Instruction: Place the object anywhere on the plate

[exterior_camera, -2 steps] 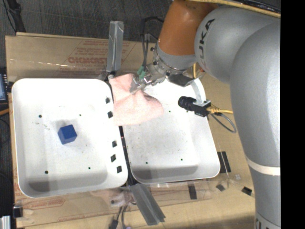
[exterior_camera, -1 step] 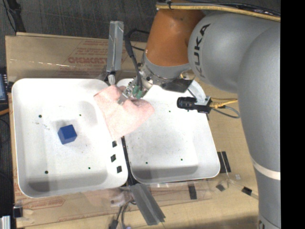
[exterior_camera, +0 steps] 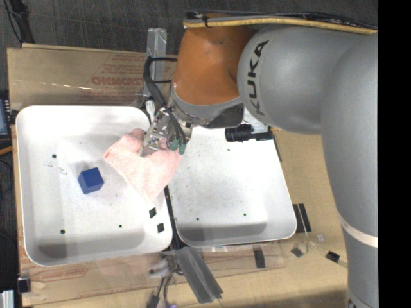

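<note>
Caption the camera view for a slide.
KUKA arm's gripper over a pink cloth draped across the left bin's edge, blue cube nearby.

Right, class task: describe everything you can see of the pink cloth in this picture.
The pink cloth looks like soft, towel-like fabric, pale salmon in colour, crumpled and loosely folded rather than spread flat. It lies at the right side of the left bin, with its lower corner draped over the rim toward the right bin. The gripper sits at its upper edge, touching it. The blue cube lies apart, to its left.
</note>
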Available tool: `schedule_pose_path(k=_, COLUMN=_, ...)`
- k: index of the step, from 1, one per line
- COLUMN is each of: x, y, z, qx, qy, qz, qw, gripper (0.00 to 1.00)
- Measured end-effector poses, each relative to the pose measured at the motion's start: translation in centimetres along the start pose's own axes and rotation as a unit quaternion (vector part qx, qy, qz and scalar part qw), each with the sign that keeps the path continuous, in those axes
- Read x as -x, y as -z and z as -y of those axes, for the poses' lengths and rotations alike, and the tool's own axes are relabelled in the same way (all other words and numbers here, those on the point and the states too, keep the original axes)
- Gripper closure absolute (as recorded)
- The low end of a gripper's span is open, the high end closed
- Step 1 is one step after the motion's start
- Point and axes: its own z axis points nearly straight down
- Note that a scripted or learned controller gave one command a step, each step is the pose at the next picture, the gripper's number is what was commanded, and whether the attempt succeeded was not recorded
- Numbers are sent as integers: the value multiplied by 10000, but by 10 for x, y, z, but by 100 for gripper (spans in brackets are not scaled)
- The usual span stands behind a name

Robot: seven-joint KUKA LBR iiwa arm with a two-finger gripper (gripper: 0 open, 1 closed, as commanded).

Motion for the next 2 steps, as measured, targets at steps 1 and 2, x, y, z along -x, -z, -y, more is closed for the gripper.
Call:
schedule_pose_path(k=1, x=-28, y=8, z=-30, qx=-1, qy=1950, qz=3, qw=9808, gripper=100)
schedule_pose_path(k=2, x=-58, y=5, z=-64, qx=-1, qy=1980, qz=5, qw=9802, gripper=100)
